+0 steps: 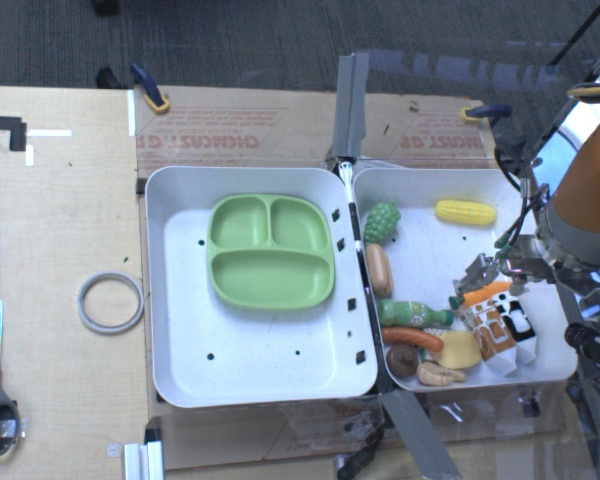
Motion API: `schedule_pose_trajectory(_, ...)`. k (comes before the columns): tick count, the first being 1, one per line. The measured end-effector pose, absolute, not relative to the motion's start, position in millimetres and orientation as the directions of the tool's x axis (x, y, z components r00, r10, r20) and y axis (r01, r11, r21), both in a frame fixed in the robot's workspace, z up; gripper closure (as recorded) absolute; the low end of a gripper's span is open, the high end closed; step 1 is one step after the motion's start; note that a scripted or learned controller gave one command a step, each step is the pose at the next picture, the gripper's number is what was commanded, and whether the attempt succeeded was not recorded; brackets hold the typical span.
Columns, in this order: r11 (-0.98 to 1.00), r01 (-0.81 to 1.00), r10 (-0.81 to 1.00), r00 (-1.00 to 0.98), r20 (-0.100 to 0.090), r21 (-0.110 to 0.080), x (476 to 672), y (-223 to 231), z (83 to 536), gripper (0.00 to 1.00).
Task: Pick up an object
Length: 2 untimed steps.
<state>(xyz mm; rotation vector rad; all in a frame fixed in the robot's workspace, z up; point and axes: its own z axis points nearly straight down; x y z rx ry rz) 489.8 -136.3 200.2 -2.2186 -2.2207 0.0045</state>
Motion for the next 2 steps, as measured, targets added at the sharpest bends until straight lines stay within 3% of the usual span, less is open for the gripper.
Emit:
schedule_pose_trajectory(1,-0.098,0.995,0.995,0.098,0.0,-0.003,499.0,-206,171,0.0)
schedule_pose_trajectory(2,-0.046,0.999,0.999,0.046,-0.007,0.021,488.2,-210,116,0.0)
